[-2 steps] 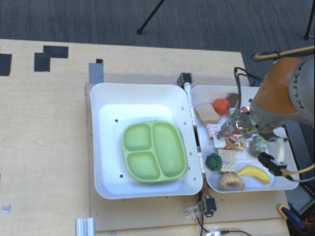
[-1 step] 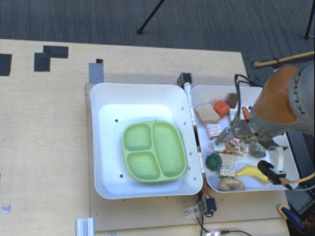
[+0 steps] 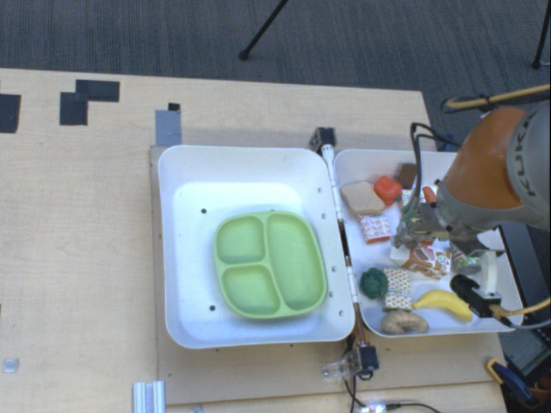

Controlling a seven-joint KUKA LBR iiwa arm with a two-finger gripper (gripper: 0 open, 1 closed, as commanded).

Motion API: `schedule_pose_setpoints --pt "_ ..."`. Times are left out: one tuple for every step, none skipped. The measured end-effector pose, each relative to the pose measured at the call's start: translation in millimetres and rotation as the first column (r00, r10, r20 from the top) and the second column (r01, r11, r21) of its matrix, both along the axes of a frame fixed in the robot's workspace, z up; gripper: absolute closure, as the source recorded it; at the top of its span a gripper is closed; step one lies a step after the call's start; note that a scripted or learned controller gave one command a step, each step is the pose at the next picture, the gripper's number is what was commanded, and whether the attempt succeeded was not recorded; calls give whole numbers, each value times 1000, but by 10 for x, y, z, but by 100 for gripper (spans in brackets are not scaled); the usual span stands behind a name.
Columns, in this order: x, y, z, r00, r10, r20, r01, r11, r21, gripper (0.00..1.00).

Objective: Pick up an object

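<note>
Setting: a pale wooden bench over dark carpet, bearing two shallow white bins side by side.
My claw: my gripper hangs low in the right bin, over the clutter near its middle; whether it is parted or pinched I cannot tell from this slanted view.
Nearest target: a small printed packet lies just beneath and beside my claw. I judge it light, thin and floppy, likely slick, so an edge pinch could slip; better to take it across a raised fold.
Easier option: the banana, near the front wall, looks firm and curved; I would grip it across its middle.
Other pieces: a checkered packet touches a green fuzzy ball; a brown potato-like lump sits at the front; a bread slice and an orange block lie toward the back.
Left bin: holds a green divided tray, well apart from my claw.
Risk: crowded items may shift together.
</note>
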State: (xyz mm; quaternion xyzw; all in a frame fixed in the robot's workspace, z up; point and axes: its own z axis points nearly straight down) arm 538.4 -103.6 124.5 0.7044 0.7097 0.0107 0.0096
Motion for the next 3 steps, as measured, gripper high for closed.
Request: schedule_pose_setpoints --pt "622 681 608 1000 -2 -25 2 1000 0 100" --pt "617 672 603 1000 -2 -27 2 1000 -1 0" --pt "201 165 -383 1000 -5 -24 5 1000 -2 0"
